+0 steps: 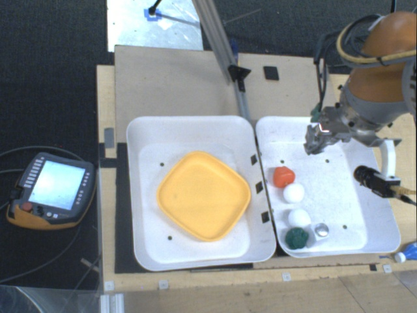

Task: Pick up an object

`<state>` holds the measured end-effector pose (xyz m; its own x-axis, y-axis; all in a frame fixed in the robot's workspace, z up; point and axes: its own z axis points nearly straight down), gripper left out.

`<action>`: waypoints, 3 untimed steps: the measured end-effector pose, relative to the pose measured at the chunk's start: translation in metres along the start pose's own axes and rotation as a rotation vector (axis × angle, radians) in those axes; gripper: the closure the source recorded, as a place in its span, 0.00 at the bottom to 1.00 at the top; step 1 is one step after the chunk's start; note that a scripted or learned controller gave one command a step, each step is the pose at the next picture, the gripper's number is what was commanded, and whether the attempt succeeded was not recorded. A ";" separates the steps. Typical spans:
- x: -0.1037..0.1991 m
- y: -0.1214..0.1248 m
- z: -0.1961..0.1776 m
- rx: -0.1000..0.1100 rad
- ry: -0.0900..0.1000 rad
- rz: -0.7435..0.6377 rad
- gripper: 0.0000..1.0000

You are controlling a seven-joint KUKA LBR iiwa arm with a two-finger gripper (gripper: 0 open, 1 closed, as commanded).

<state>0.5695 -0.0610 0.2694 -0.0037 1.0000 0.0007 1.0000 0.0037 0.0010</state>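
Camera view puts your gripper over the upper part of the right bin, and you cannot tell its opening from this angle. Your arm reaches in from the right, bent down over the bin's far edge. Below it lie an orange ball, two white balls in a column, a dark green ball and a small silver object. A yellow plate lies in the left bin.

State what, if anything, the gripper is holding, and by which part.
Nothing is seen held: the gripper hangs over the right bin, apart from the orange ball and the other small objects.
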 end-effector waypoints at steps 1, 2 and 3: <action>0.040 -0.015 0.005 0.000 0.000 0.001 1.00; 0.088 -0.044 0.022 0.001 0.000 0.000 1.00; 0.137 -0.055 0.038 0.001 0.000 0.000 1.00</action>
